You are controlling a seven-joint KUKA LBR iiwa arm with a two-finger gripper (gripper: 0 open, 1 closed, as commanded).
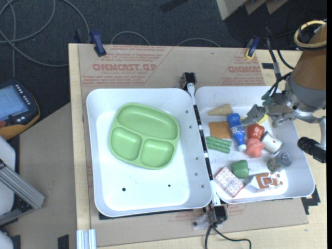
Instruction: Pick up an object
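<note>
I could not tell how the jaws of the gripper [259, 115] stood above the red object [254, 132], which lay beside the blue bottle [236, 130], so crowding risked a deflected, failed pick.

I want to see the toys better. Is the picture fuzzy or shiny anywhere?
Camera view: a bit soft all over, so small toys beside the gripper blur together; the green plate reads clearly; the white bin looks bright, with only mild glare; light is even, shadows faint.
</note>
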